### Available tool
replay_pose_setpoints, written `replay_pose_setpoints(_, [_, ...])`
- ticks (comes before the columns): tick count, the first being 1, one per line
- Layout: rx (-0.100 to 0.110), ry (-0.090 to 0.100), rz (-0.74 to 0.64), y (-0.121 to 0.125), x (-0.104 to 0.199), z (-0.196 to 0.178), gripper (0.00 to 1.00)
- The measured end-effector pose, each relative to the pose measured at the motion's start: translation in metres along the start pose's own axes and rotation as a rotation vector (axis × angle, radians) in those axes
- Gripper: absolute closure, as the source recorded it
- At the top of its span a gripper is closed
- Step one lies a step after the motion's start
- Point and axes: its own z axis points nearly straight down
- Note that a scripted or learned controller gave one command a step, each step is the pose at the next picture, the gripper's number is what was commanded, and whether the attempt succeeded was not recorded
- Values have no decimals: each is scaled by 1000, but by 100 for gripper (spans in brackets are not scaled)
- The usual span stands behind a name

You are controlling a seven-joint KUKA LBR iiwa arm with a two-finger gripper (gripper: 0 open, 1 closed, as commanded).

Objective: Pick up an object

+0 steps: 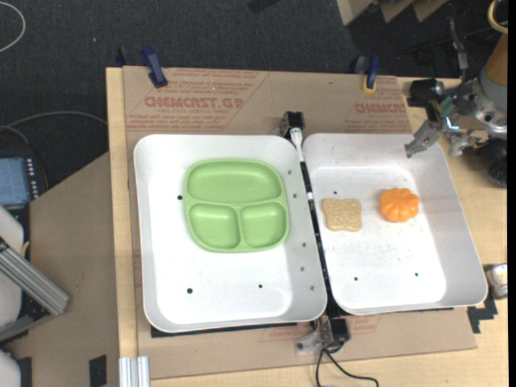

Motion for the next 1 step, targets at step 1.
replay_pose_setpoints(1, [0,5,-4,-48,-3,105,0])
